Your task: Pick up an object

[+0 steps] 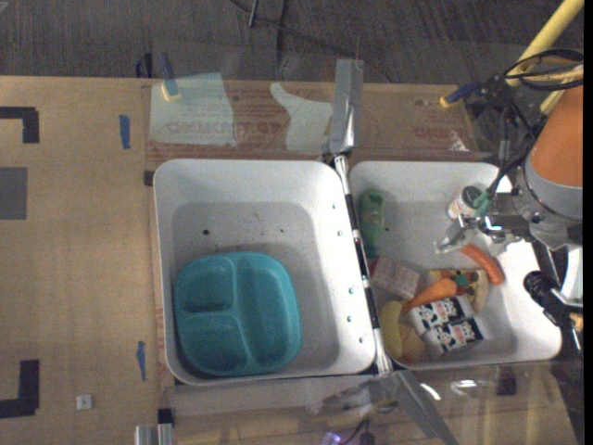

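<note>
My gripper (pixel 466 228) hangs over the right bin (pixel 422 179), near its right side, on the grey arm with the orange band (pixel 561 142). Just below it lies a small orange-red piece (pixel 485 263). A toy carrot (pixel 432 292) lies left of that, beside a black-and-white printed box (pixel 447 326) and a yellow piece (pixel 397 330). A green bottle (pixel 372 217) lies along the bin's left wall, with a small pale packet (pixel 396 275) under it. Nothing is seen held by the gripper.
The left bin (pixel 185 193) holds a teal divided plate (pixel 237 313) at its front. A metal divider (pixel 345 109) runs between the bins at the back. Cables (pixel 505 95) hang near the arm at the right. The wooden bench (pixel 74 248) extends to the left.
</note>
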### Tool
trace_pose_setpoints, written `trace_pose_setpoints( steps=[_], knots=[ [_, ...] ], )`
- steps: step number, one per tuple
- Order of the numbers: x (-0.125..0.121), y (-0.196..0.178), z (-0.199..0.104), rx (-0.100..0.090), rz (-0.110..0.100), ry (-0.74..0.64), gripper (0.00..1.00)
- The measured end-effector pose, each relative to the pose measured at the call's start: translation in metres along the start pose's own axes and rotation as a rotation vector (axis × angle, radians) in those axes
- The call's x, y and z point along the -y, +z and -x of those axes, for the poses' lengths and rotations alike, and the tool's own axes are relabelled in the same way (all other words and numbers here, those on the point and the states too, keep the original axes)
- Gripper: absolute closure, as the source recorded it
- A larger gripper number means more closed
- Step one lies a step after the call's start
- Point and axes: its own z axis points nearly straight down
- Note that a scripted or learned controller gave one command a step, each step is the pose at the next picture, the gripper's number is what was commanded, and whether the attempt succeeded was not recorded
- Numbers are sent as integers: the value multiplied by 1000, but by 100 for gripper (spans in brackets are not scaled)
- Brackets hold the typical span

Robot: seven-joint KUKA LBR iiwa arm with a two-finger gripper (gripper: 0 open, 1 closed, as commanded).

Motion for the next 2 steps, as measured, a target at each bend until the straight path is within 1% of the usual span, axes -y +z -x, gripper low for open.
trace_pose_setpoints(
  steps=[1, 2],
  knots=[
    [-9, 138, 59, 5, 25, 62, 0],
    [-3, 144, 41, 16, 43, 124, 0]
  ],
)
